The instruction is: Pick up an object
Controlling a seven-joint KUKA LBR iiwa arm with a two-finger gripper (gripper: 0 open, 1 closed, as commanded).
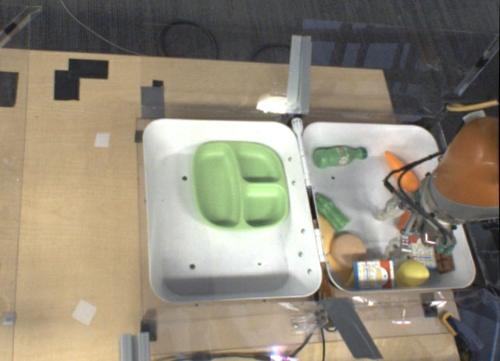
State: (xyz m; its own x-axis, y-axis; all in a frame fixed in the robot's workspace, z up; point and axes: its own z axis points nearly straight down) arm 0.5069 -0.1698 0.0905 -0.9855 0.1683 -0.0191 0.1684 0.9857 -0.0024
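**Arm low over the right bin, pincer among the clutter**

You are looking down on a wooden counter [70,219] carrying two shallow white bins side by side. The left bin [168,266] holds a green divided plate [238,184], lying flat near its middle. The right bin [355,184] holds the loose objects. The grey arm with its orange band [469,168] reaches in from the right and hangs over that bin's near right corner. Its pincer [422,234] sits low there, just above a boxed item with red print [422,256]; you cannot tell how the pincer stands, as cables and the wrist hide it. In the far part of the bin a green bottle [338,155] lies on its side, and an orange carrot [400,170] lies near the arm. A second green piece [331,212] rests by the left wall. Along the near edge sit a brown round object [348,248], a small can [372,274] and a yellow lemon [413,273], touching one another.
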